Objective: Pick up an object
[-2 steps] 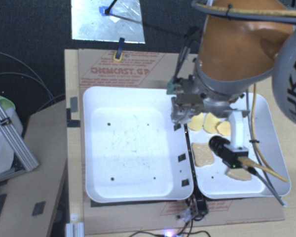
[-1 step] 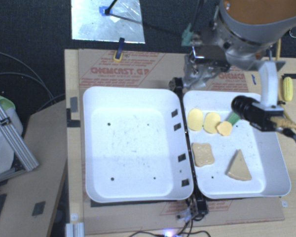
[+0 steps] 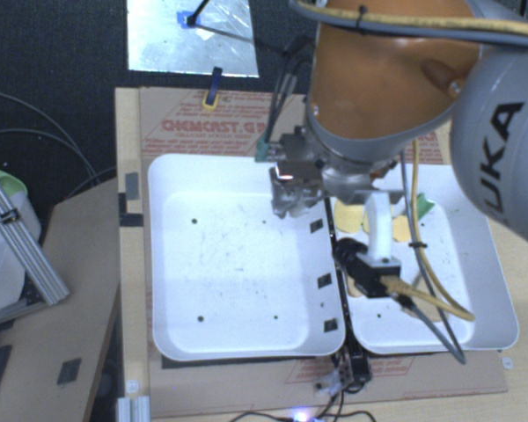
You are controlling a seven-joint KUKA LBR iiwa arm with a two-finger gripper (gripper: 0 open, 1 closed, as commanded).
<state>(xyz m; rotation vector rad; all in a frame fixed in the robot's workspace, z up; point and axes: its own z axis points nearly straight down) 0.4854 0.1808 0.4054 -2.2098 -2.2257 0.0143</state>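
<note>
**Gripper low at the seam between the bins**

The arm reaches in from the right and covers much of the upper right of the camera view, its orange band uppermost. The gripper hangs low over the upper right corner of the left bin, just beside the dark seam where the two bins meet. From this angle the grey metal of the tool reads as one lump, so whether it is spread or pressed together cannot be told, and nothing can be seen pinched in it.

The things to pick lie in the right bin, both toward its far end and both partly hidden by the wrist. A flat yellow object sits close to the seam, near the gripper but apart from it. A small green object lies further right, near the bin's far wall — only its edge shows.

Both bins rest on a cardboard sheet with red lettering. Beyond it, on the dark floor, lies a shiny silver sheet.
</note>
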